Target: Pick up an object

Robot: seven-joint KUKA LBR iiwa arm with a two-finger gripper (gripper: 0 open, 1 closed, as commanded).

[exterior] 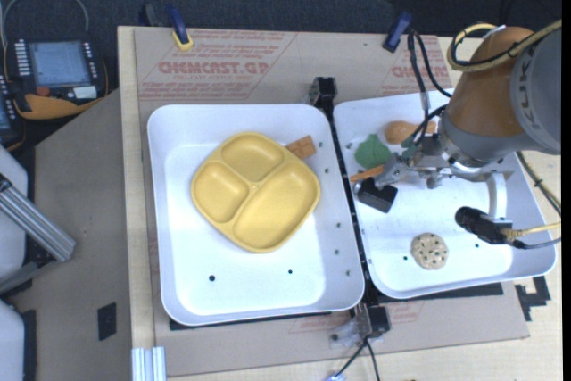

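Note:
The right bin (500, 277) holds a round chocolate-chip cookie (430, 251) near its front. A green piece (369, 151) and an orange-tan round piece (401, 131) lie at its back left. A thin orange stick (366, 175) lies just in front of the green piece. My gripper (378, 194) is low over the bin's left side, its dark tip beside the orange stick and below the green piece. I see nothing clearly held. The grey arm with its orange band (486, 94) covers the bin's back right.
The left bin (178, 263) carries a yellow divided plate (256, 190) with a small brown block (302, 146) at the plate's upper right edge. A black cylindrical part with a yellow cable (482, 226) hangs over the right bin's right side. A black divider strip (343, 183) runs between the bins.

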